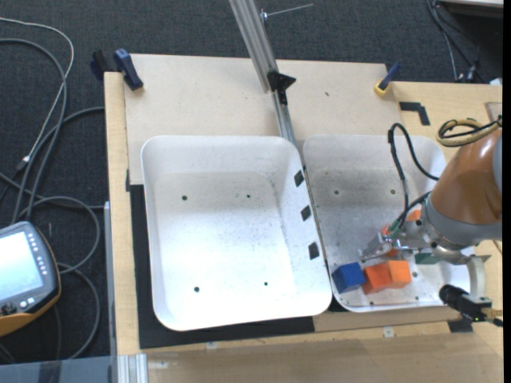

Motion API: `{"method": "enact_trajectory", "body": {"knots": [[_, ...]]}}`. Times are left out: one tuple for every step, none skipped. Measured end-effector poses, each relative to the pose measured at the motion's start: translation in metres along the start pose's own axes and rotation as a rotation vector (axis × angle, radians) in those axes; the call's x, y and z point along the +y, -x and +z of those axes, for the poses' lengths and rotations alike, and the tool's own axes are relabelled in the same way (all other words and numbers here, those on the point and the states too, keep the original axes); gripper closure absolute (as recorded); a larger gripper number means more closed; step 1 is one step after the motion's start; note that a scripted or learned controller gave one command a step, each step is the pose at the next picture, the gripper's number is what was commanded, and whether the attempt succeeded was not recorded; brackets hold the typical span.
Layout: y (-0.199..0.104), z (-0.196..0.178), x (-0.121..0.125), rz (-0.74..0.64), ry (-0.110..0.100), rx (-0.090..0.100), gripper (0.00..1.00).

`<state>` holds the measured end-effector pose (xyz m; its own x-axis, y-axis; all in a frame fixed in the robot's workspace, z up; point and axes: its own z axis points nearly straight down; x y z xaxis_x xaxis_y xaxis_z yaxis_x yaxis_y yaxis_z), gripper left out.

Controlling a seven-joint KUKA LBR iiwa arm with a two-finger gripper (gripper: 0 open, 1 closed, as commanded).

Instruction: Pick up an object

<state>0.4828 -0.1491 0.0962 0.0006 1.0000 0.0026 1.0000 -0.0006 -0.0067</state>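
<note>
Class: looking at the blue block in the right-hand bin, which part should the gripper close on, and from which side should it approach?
Probably from above, closing on the two free sides of the blue block. It lies flat near the near wall of the right bin, and the orange block sits close on one side, so that side looks crowded.

The robot's rounded arm (471,194) is showing a glossy orange band above a smooth grey wrist section. A black cable (402,162) is looping along it, and the metallic gripper (389,246) is carrying small orange and green details.
</note>
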Motion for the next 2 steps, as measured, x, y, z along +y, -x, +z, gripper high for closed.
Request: {"method": "enact_trajectory", "body": {"knots": [[-0.023, -0.004, 0.038, -0.005, 0.009, -0.003, 0.0], [-0.016, -0.044, 0.009, 0.0, 0.008, -0.002, 0.0]]}}
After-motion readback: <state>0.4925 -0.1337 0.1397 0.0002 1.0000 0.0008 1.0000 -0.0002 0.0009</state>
